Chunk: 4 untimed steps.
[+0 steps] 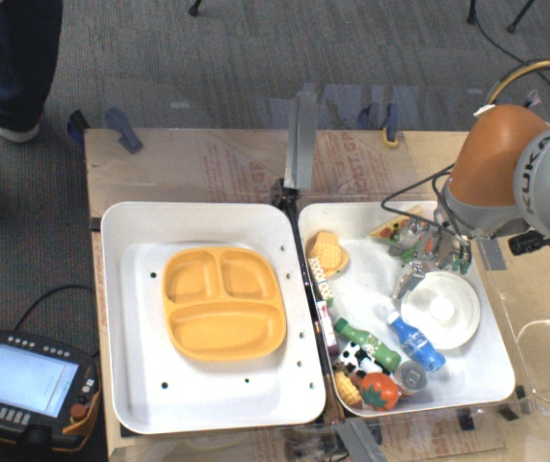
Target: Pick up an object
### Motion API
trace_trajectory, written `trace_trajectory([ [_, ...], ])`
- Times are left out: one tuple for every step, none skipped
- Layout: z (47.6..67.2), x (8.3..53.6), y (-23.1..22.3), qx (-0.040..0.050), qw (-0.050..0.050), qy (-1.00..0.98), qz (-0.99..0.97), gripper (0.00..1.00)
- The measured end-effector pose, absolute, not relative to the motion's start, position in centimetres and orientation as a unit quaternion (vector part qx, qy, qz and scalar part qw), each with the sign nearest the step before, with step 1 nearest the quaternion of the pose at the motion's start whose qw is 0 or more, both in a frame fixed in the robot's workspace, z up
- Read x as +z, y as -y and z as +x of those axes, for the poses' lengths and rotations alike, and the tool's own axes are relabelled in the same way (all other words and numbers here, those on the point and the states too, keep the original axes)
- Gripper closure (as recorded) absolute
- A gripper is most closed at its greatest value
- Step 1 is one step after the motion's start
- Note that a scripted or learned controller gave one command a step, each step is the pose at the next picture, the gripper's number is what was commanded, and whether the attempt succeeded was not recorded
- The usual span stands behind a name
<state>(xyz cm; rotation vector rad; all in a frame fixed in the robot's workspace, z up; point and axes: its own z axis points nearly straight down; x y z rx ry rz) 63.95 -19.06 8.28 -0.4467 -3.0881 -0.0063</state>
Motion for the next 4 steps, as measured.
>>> trace_trajectory([
  [54.9, 8.7, 15.8, -0.0007, 0.0, 0.975, -0.222, 0.0],
  [61.5, 8.8, 14.4, -0.0007, -0.001, 0.969, -0.247, 0.0],
  [53.2, 8.7, 18.9, -0.0008, 0.0, 0.992, -0.125, 0.0],
  [61.0, 8.8, 21.2, -0.0014, -0.002, 0.994, -0.106, 0.0],
])
